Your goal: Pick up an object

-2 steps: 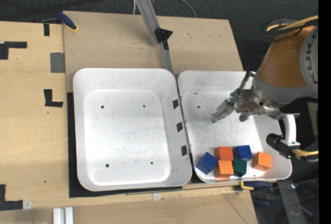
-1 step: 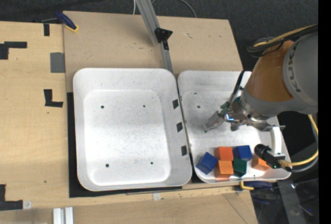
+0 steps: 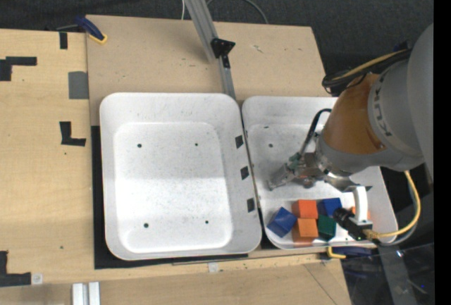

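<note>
My gripper [image 3: 287, 172] hangs over the middle of the right bin [image 3: 276, 119], reaching in from the right under the orange wrist band. Several small blocks lie in that bin's near corner: a blue block [image 3: 282, 221] at the left, an orange block [image 3: 307, 208] with a second orange block [image 3: 306, 228] just in front of it, another blue block [image 3: 329, 206], and a green block [image 3: 326, 227]. The gripper is a little behind and left of this cluster, apart from it. I see nothing held in it.
The left bin [image 3: 173, 173] sits beside the right one, and their rims meet in the middle. A slanted metal pole [image 3: 201, 11] rises behind the bins. The wooden bench [image 3: 49, 156] extends to the left.
</note>
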Motion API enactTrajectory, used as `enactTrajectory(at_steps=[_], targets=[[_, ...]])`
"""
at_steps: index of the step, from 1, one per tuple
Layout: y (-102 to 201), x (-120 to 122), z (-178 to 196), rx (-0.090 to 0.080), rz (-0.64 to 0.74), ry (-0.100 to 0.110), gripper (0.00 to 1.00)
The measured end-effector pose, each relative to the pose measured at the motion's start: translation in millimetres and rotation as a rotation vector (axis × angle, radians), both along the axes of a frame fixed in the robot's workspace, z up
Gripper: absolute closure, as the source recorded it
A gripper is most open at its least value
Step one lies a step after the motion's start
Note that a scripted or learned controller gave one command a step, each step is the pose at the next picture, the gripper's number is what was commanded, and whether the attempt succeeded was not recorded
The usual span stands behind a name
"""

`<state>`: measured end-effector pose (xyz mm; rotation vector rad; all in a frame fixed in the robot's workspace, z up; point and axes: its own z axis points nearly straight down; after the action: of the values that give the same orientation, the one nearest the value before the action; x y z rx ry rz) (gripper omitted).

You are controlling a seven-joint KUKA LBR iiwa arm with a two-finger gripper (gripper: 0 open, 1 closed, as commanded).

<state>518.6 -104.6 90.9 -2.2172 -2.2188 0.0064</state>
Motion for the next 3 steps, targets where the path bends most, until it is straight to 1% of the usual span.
enactTrajectory(at_steps=[1,2,3], targets=[[1,1,12,0.002,0.001,-0.002,1.0],[-7,4,70,-0.001,0.0,-0.01,1.0],[3,5,119,-0.001,0.002,-0.01,1.0]])
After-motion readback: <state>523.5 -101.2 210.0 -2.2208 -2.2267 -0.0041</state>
